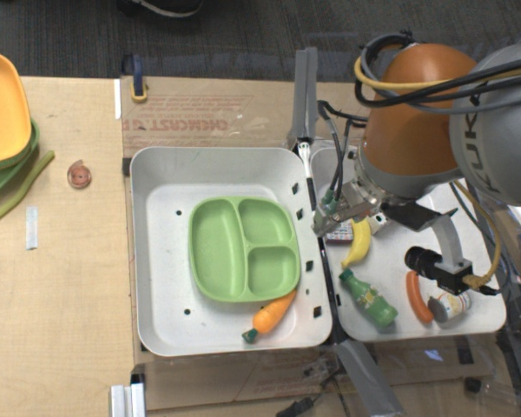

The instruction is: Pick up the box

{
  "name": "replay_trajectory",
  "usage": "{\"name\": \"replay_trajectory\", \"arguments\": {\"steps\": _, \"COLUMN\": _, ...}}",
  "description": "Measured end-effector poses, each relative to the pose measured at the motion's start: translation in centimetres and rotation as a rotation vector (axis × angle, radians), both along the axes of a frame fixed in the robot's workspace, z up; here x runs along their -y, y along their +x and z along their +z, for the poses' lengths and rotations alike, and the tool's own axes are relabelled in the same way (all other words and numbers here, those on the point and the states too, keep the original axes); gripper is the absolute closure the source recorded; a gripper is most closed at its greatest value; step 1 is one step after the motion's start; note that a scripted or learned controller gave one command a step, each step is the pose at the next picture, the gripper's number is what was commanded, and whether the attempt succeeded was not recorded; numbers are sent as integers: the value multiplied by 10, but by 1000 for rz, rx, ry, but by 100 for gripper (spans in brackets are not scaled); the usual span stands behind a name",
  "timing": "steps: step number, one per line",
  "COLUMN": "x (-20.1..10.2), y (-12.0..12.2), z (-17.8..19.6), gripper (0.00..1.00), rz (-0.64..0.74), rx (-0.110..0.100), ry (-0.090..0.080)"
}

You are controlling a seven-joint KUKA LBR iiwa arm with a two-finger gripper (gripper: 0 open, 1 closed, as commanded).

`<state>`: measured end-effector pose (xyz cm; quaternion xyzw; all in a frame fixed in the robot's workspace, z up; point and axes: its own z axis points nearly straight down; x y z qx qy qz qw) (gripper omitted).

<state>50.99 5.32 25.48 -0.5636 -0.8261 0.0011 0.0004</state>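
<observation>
A small box (pixel 337 235) with a purple-and-white edge lies at the left wall of the right bin (pixel 482 315), mostly hidden under the gripper. My gripper (pixel 333 220) hangs right above it, beside the wall between the two bins. The arm's orange band and grey wrist cover the back of the right bin. Whether the box sits between the fingers is hidden from this angle.
The right bin also holds a banana (pixel 359 243) next to the box, a green bottle (pixel 367 300), a red-orange chili-like piece (pixel 417 298) and a small can (pixel 449 307). The left bin (pixel 156 233) holds a green divided plate (pixel 243 248) and a toy carrot (pixel 271 315).
</observation>
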Motion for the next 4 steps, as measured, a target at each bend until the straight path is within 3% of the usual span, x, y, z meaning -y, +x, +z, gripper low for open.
{"name": "replay_trajectory", "arguments": {"steps": 1, "x": 25, "y": -32, "z": 35, "gripper": 100, "rz": 149, "rx": 2, "ry": 0}}
{"name": "replay_trajectory", "arguments": {"steps": 3, "x": 21, "y": 43, "z": -10, "gripper": 100, "rz": -336, "rx": 0, "ry": -2}}
{"name": "replay_trajectory", "arguments": {"steps": 4, "x": 51, "y": 34, "z": -5, "gripper": 100, "rz": -171, "rx": -1, "ry": -1}}
